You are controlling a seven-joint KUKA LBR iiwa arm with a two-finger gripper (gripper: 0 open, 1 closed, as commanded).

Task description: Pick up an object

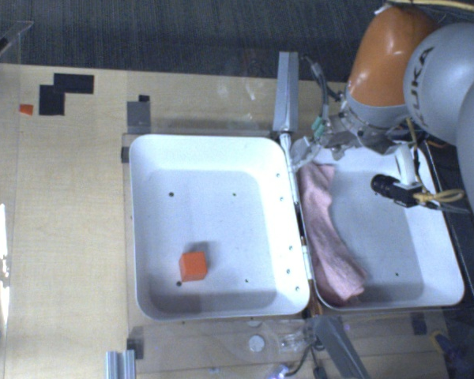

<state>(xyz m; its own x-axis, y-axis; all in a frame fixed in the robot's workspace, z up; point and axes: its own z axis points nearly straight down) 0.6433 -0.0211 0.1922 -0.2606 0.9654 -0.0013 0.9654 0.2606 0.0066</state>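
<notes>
- The worktop (63, 235) is light wood, and two white bins sit on it side by side.
- The left bin (213, 152) has a small orange block (193, 266) in it, near the front left part of its floor. The block sits flat and touches none of the walls.
- The right bin (415, 247) has a pink cloth (328, 235) in it. The cloth lies in a long bunch along the bin's left wall, from the back corner down to the front.
- The grey arm (450, 69) comes in from the right, with its orange band (387, 50) above the wrist.
- The end effector (316, 144) is low over the back left corner of the right bin, just beside the wall between the two bins. It is at the top end of the pink cloth and seems to touch it.
- I cannot tell how the end effector is set; the view is too small and crowded there to see it.
- Nothing shows the cloth lifted off the bin floor.
- The orange block is well apart from the end effector, in the other bin.
- A black shape (63, 91) and a tiny orange mark (26, 110) sit on the worktop at the far left.
</notes>
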